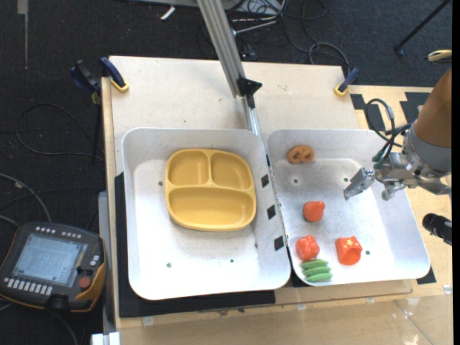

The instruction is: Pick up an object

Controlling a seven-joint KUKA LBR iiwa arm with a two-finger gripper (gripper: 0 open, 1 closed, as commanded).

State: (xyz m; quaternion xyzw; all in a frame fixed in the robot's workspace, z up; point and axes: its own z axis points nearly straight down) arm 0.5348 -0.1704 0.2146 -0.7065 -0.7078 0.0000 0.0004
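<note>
The right bin point(402, 243) holds several small toy foods. A brown pretzel point(300, 154) lies near its far edge. A red piece point(313, 210) sits mid-bin, with another red piece point(307, 247) and a red strawberry-like piece point(348, 250) nearer the front. A green pea pod point(316, 269) rests at the front rim. My gripper point(373, 185) hovers over the right half of this bin, up and to the right of the middle red piece. Its fingers are open, with nothing between them.
The left bin point(144, 264) carries a yellow divided plate point(210, 189). A slanted metal pole point(224, 38) runs from the top of the view down to the gap between the bins. Yellow clamps point(115, 77) hold the board's far corners. A teach pendant point(50, 264) lies on the floor at the left.
</note>
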